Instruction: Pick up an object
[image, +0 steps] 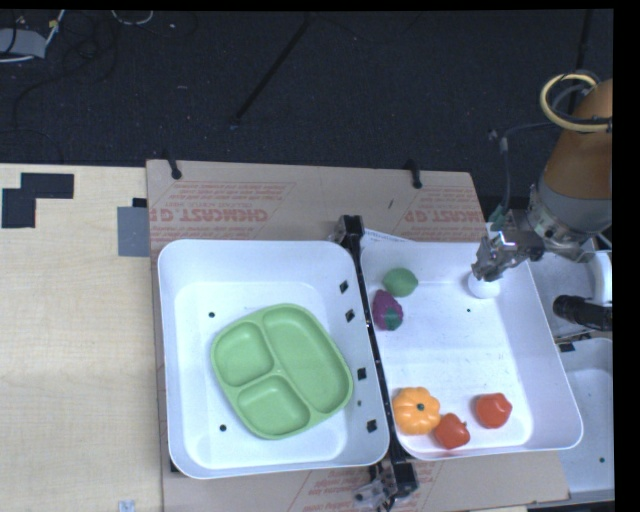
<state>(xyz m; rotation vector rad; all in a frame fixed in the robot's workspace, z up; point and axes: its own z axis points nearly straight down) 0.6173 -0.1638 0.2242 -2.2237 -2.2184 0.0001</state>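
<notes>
orange pumpkin (415, 409) sits beside two red toys (471, 421).

Arm (575, 165) reaches in from right, wrist angled downward

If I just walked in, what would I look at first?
Probably the big green divided plate lying in the left bin. Next, the bright toy foods in the right bin: an orange pumpkin and two red pieces near the front, and a green one beside a purple one at the back. The gripper hangs over a small white object at that bin's far right corner.
</notes>
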